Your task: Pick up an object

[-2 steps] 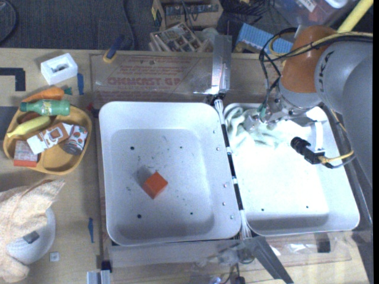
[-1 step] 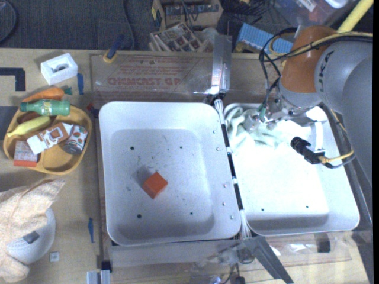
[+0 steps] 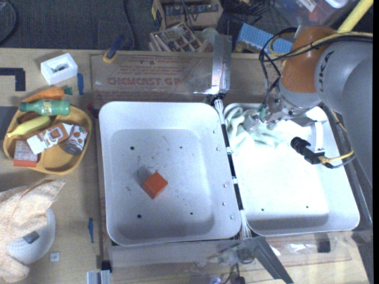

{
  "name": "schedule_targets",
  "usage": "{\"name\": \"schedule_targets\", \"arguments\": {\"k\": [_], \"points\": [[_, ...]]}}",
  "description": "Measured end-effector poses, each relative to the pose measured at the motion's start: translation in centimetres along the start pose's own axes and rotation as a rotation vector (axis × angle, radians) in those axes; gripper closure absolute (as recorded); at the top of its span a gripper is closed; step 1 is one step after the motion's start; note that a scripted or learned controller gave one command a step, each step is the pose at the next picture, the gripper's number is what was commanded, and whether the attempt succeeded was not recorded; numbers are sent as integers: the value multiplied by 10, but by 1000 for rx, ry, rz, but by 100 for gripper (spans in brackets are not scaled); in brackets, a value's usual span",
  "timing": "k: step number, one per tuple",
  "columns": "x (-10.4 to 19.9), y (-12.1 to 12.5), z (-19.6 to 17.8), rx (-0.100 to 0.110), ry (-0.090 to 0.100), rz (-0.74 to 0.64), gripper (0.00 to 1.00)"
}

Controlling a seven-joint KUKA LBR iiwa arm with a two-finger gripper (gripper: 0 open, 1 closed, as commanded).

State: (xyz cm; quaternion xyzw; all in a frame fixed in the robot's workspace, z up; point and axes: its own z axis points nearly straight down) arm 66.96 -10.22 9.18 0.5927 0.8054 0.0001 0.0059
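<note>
While the arm (image 3: 331, 70) bends down into the right bin (image 3: 296, 206), its gripper (image 3: 265, 118) meets a pale cloth (image 3: 246, 132), grip unclear.

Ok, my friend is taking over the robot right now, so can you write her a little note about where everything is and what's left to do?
Hand: low over the far left corner of the right bin, amid a pale crumpled cloth. Whether it grips the cloth cannot be told.
Orange block: lying alone in the left bin, untouched.
Done: the arm has reached into the right bin; nothing is lifted.
Left: get a sure grip on one object and raise it out of the bin. The cloth is nearest; the block would mean crossing to the other bin.
</note>
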Motion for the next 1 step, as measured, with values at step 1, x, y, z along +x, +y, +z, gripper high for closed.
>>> {"name": "schedule_targets", "arguments": {"k": [1], "points": [[-46, -35, -16, 5, 8, -100, 0]]}}
